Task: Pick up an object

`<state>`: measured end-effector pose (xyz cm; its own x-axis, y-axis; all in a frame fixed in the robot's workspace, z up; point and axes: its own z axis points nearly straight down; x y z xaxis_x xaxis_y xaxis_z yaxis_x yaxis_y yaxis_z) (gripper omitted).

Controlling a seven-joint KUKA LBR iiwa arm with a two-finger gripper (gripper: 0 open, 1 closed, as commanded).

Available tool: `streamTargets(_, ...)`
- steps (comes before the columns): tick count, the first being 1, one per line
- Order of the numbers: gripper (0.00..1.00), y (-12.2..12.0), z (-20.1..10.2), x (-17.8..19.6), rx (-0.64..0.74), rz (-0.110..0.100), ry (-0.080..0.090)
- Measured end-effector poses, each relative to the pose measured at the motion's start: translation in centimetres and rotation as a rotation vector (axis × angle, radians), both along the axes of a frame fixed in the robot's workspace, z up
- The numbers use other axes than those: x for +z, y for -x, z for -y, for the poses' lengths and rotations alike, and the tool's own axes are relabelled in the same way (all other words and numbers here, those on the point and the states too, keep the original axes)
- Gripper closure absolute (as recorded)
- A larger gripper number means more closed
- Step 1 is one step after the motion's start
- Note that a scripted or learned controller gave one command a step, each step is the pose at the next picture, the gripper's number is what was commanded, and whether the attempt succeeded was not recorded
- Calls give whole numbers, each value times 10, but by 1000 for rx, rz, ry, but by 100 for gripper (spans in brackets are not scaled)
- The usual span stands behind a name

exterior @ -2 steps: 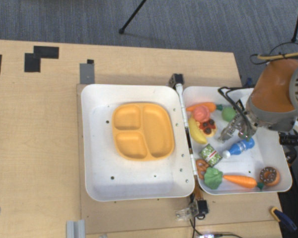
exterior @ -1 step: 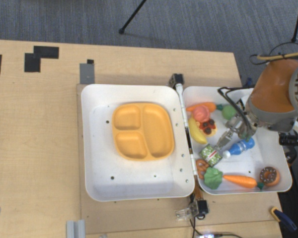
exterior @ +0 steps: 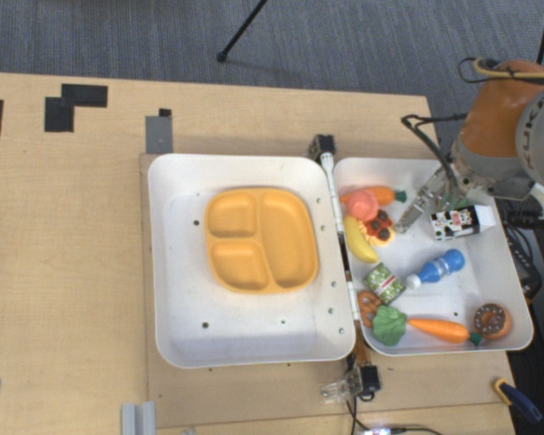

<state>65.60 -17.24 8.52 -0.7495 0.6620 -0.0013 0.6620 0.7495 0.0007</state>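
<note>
Right now my gripper (exterior: 414, 212) hangs spread and empty over the right bin (exterior: 512, 270), toys below; I'd descend straight onto the pink-orange toy (exterior: 370, 200) just beside it, then close.

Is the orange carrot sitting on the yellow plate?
No, the orange toy carrot lies in the right white bin, while the yellow divided plastic plate sits in the left white bin.
</note>
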Motion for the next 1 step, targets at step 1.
streamTargets(1,0,49,-9,2,182,6,2)
